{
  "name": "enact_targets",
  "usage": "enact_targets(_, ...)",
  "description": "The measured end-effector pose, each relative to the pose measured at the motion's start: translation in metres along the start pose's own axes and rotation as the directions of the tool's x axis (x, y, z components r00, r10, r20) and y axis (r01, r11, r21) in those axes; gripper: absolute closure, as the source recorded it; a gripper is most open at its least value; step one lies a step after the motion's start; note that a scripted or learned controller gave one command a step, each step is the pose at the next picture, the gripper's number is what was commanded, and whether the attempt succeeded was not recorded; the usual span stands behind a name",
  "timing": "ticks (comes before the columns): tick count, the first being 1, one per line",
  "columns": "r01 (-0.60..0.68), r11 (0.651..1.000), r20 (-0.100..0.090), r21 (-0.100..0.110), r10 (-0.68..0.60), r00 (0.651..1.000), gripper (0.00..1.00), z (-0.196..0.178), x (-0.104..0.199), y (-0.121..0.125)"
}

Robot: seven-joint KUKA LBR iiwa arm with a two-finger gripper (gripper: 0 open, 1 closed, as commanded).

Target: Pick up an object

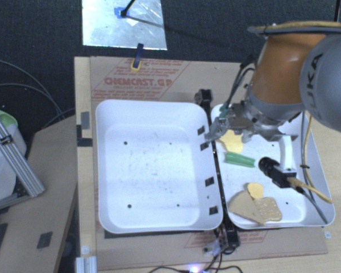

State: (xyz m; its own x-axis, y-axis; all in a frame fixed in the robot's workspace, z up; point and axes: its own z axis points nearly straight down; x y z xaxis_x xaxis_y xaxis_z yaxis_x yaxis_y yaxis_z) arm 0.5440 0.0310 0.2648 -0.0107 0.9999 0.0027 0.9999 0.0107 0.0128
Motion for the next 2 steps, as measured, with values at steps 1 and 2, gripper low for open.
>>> enact_targets(1,-0.003,1.0,0.001,0.012,0.003,1.0,0.0,-0.009,0.029,-0.058)
enact_targets(2,-0.004,1.0,0.001,0.009,0.004,1.0,1.0,-0.019,0.027,-0.056)
